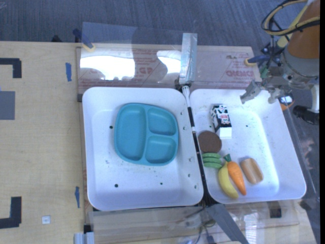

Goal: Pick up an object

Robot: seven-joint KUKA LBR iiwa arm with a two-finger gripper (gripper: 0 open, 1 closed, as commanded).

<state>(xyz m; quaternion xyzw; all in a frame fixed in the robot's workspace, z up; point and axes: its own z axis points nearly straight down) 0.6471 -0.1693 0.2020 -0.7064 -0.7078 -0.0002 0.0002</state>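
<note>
Pale wood bench (35,151) on the far left, with black corner marks and a few strips of blue tape; moving right we reach the left bin (101,187), shallow and white, speckled with dark flecks; sitting in it is a teal divided plate (147,133), three compartments, lying flat near the bin's middle; behind both bins a clear glossy panel (127,65) catches the light. Across the divider now and into the right bin (284,182); at its near-left side the objects crowd together; a small black-and-white carton (222,119) lies toward the back, just beside the divider; right below it a round brown disc, cookie-like (209,142), touching or nearly touching the carton's white end; below that a green pea pod (213,160) against the divider wall; then a yellow banana (227,181) and an orange carrot (235,177) lying side by side, touching, the carrot's green top up by the pea pod; just right of them a tan bread roll (251,170), slightly apart from the carrot. And over at the far right, the arm (303,44), orange band showing, yellow cables looped above; the gripper (261,93) hovers over the back right corner of the right bin, its two fingers spread wide with nothing between them, well apart from the cluster of toy food.
</note>
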